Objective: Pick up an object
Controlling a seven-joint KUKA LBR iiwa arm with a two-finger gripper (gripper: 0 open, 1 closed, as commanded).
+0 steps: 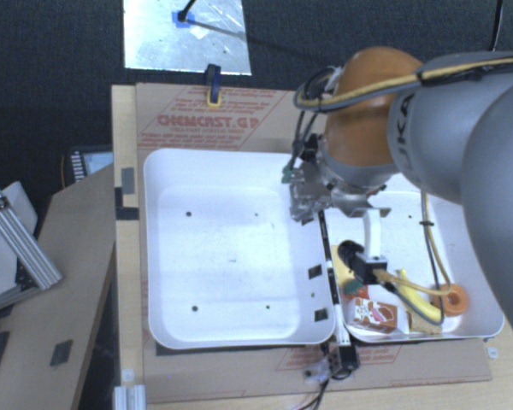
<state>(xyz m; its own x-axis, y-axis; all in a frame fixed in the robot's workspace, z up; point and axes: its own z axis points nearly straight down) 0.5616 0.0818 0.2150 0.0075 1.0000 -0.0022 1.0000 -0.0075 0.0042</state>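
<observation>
My gripper (306, 198) hangs under the orange band of the arm, over the ridge between the two bins, at the upper left corner of the right bin (479, 321). The arm's bulk hides much of that bin. At the bin's front lie a red-and-white packet (375, 313), an orange ring (452, 299) and a long yellow piece (417, 301) between them. These objects sit well in front of and to the right of the gripper, apart from it. I see nothing between the gripper's tips.
The left bin (154, 254) is a shallow white tray with a few small dark spots on its floor. Both bins rest on a cardboard sheet (205, 120). A shiny metal plate (186, 24) lies behind, and aluminium rails (17, 237) stand at the left.
</observation>
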